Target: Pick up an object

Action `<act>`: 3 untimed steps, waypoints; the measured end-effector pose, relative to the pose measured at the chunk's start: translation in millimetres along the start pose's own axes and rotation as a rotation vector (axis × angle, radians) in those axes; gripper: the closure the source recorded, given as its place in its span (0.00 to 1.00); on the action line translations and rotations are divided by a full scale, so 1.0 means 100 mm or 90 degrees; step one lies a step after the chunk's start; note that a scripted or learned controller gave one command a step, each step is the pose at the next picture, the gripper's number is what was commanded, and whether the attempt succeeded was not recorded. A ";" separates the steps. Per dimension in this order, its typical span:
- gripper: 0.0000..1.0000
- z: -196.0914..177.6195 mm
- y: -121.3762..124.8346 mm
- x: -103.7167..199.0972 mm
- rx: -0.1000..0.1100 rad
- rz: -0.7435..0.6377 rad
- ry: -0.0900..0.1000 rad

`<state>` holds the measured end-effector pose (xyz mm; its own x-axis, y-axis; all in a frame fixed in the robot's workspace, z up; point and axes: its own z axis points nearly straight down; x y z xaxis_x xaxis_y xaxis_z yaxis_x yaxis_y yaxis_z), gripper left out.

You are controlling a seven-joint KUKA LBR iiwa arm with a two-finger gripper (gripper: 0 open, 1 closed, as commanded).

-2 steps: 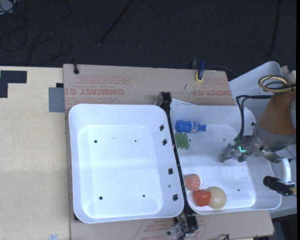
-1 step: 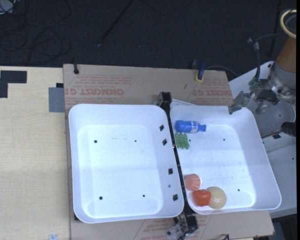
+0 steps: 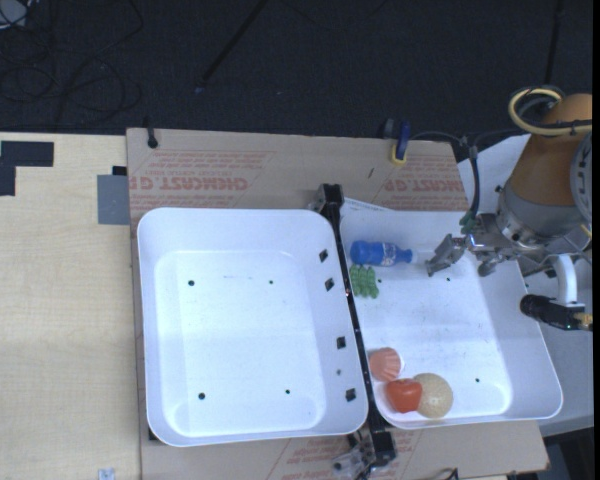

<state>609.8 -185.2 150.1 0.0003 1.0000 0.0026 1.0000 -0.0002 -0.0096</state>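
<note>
Two shallow white bins sat side by side on the counter (image 3: 50, 298), over a sheet of brown printed cardboard (image 3: 240, 173). The left bin (image 3: 155, 268) took up the middle of the frame, and the right bin (image 3: 520, 368) lay toward the right side, the two meeting along a dark seam with small black clips.

The arm (image 3: 545, 163) reached in from the upper right of the frame, its orange band showing above the grey wrist. The pincer (image 3: 448, 256) hung over the upper part of the right bin, pointing left, its two fingers slightly parted with nothing between them.

The objects lay in the right bin. A blue bottle (image 3: 377, 254) rested on its side near the bin's upper left corner, its pale cap end toward the pincer, near the fingertips but apart from them. Just below it, against the dividing wall, sat a small green toy (image 3: 365, 284). In the bin's lower left corner three pieces clustered together: a pale orange round piece (image 3: 385, 363), a red one (image 3: 404, 395) just below it, and a cream-coloured ball (image 3: 434, 395) touching the red one on its right

A yellow-handled clamp (image 3: 399, 146) stood at the cardboard's upper edge
</note>
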 end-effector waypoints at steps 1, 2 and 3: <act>0.00 -0.72 -0.21 -0.30 -0.007 0.001 -0.003; 0.00 -0.72 -0.23 -0.28 -0.005 0.001 -0.002; 0.00 -0.82 -0.82 -0.28 -0.003 0.001 -0.001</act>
<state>528.5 -213.5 233.1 0.0015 1.0000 0.0012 1.0000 -0.0015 -0.0047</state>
